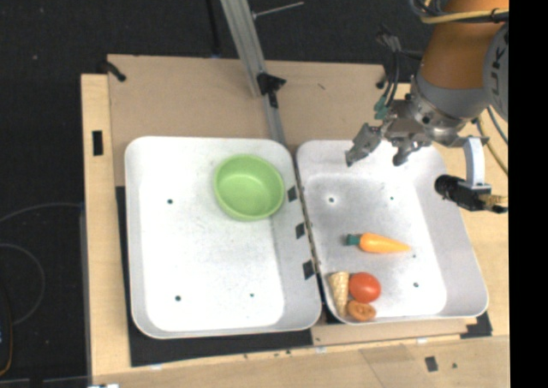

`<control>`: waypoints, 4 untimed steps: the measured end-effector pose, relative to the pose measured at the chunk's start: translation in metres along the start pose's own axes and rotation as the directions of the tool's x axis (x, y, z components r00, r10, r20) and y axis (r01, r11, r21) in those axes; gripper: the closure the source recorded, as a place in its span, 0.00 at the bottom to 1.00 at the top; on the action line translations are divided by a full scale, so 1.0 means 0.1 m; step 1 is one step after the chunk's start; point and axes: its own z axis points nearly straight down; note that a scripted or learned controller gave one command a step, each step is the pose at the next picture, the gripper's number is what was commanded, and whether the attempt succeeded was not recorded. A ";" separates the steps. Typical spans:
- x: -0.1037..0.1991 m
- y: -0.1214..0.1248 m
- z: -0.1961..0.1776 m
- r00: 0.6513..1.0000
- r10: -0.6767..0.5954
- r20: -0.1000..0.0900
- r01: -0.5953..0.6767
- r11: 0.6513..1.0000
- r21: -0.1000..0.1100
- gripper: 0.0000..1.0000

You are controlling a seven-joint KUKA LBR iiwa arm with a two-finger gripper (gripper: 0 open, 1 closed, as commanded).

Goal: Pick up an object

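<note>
Down at the near edge of the right bin (428, 206), you've got 3 small pieces bunched in the corner: a red tomato (365, 286), a pale cone-shaped piece (340, 289) touching it on the left, and a brownish lump (361, 312) just below. Up from them lies a carrot (384, 244), on its own with bare floor all around, so it looks your easiest pick; the corner cluster crowds the wall. Your gripper (381, 153) hangs over the far end of that same bin, fingers spread apart, nothing between them, well apart from the carrot. Over in the left bin (171, 292) sits 1 green bowl (249, 188), upright, likely too wide for an easy pinch.
</note>
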 end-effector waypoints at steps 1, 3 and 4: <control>0.00 0.00 0.00 1.000 0.001 0.000 -0.001 1.000 0.000 0.00; -0.04 -0.03 1.23 1.000 0.005 0.002 -0.005 1.000 0.003 0.00; -0.06 -0.04 1.76 1.000 0.006 0.004 -0.006 1.000 0.005 0.00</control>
